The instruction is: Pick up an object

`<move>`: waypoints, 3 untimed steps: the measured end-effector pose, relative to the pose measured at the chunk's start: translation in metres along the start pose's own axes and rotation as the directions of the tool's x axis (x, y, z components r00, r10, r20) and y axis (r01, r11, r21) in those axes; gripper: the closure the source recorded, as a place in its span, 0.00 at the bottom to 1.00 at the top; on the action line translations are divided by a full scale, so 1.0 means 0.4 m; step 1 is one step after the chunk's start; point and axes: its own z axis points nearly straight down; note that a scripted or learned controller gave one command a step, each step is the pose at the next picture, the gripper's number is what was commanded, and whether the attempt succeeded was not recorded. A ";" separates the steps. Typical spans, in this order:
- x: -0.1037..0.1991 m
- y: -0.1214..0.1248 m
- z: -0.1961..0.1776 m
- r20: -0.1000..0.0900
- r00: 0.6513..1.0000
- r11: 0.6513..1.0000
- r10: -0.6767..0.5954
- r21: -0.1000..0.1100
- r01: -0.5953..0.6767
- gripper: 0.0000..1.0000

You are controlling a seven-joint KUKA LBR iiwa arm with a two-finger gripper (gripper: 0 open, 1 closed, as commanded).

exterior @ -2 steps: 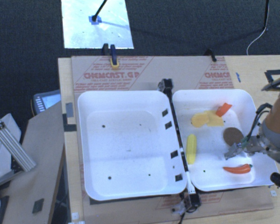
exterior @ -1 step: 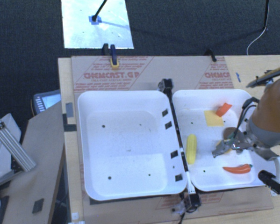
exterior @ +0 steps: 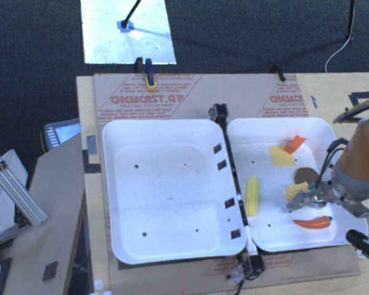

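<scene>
Red pepper (exterior: 312, 223), gripper (exterior: 296, 204) just above — right bin (exterior: 260, 170)

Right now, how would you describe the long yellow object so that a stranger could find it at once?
Look at the right bin, the one the arm reaches into. Near its left wall, next to the divider, lies a corn cob, set lengthwise. It is the only long, pale yellow, rounded item; the yellow block is flat and square, and the chili pepper is red.

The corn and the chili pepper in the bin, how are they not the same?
The corn is yellow; the chili pepper is red. The corn lies lengthwise near the bin's left wall; the pepper lies crosswise near the front edge, beside the tool. The corn looks thicker. Both are long and lie flat in the right bin.
</scene>
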 end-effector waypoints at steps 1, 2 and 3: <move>0.227 0.019 -0.063 -0.004 1.000 1.000 -0.012 0.001 0.012 0.00; 0.130 0.190 0.006 0.002 1.000 1.000 -0.005 0.000 0.005 0.00; 0.087 0.096 -0.066 0.001 1.000 1.000 0.002 0.004 -0.002 0.00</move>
